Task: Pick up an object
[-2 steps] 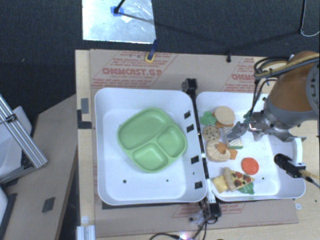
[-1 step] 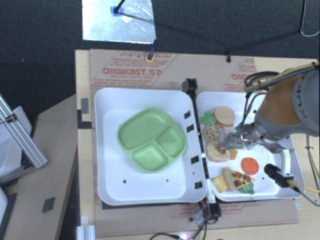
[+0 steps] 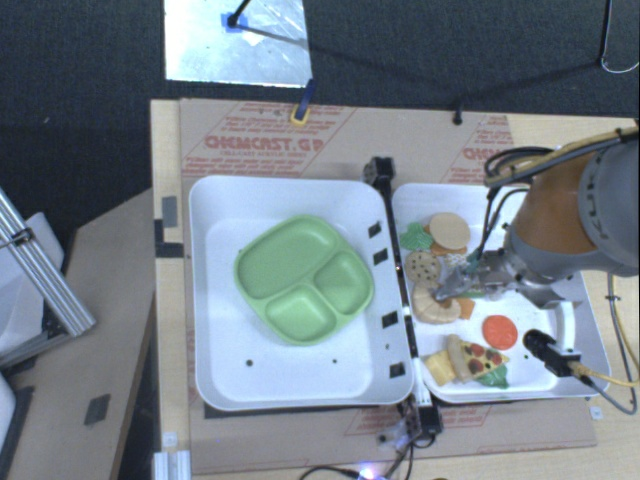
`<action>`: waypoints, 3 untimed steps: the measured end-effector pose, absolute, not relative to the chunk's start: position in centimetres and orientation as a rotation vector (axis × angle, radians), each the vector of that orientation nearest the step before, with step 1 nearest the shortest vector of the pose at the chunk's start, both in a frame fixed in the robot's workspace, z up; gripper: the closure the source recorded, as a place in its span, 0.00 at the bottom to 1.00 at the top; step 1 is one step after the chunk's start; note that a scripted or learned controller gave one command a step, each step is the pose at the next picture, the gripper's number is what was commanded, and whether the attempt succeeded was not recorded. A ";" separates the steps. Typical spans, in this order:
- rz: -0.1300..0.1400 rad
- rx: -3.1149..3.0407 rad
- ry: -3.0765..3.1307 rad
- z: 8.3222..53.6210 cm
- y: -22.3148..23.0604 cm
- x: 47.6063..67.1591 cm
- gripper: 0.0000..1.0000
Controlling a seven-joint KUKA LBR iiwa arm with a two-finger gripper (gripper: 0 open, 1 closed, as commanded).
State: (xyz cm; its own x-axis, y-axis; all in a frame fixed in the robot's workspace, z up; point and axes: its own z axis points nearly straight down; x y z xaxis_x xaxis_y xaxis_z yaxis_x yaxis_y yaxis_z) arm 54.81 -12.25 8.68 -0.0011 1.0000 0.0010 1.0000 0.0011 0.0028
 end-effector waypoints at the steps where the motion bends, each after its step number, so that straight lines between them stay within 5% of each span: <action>1: 0.011 2.217 2.220 9.9 -12.2 55.0 1.00; 3: 0.005 2.214 2.222 21.1 -12.6 54.5 1.00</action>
State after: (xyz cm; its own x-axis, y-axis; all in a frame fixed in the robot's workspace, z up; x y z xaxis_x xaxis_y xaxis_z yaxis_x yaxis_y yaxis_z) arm 54.53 -12.59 21.06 -0.0037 1.0000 -0.0011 1.0000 0.0037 0.0053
